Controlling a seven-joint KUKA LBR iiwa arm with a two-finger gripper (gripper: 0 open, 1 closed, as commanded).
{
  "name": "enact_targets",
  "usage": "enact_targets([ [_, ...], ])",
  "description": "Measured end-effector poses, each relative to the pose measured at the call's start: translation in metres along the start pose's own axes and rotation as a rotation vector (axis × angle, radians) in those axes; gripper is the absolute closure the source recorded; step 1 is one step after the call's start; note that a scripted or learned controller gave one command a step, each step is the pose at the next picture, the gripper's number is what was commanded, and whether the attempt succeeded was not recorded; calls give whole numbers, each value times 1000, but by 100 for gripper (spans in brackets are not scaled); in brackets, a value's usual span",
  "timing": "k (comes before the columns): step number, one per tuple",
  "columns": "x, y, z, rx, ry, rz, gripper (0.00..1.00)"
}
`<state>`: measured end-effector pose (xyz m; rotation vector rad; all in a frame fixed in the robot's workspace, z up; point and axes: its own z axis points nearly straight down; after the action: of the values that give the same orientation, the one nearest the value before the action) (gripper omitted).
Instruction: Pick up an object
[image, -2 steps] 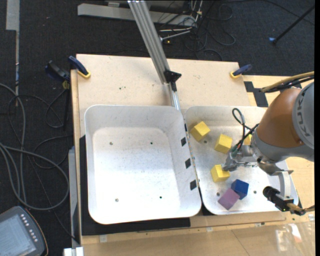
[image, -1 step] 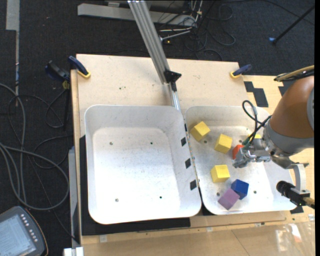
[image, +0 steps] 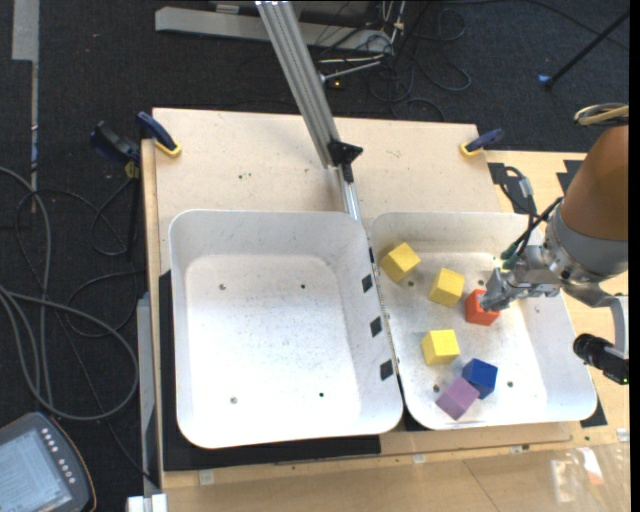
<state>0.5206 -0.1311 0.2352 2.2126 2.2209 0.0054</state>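
The right bin (image: 545, 350) holds several small blocks. A red block (image: 481, 311) lies near its right side, and my gripper (image: 497, 294) is down right on top of it, covering its upper right corner. Three yellow blocks sit to the left: one at the back (image: 401, 262), one beside the red block (image: 447, 287), one nearer the front (image: 440, 347). A blue block (image: 481, 375) and a purple block (image: 458, 398) touch each other at the front. The grey and orange arm (image: 600, 210) comes in from the right.
The left bin (image: 260, 340) adjoins the right bin along a shared rim (image: 380, 320). A slanted metal pole (image: 305, 90) ends at the back of that rim. Clamps (image: 160, 135) (image: 482, 142) grip the board's far corners.
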Motion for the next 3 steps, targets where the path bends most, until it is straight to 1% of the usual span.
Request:
enact_targets([
  [1,0,1,-3,6,1,1,100],
  [2,47,32,-12,3,3,-5,100],
  [3,102,60,-2,5,3,-4,100],
])
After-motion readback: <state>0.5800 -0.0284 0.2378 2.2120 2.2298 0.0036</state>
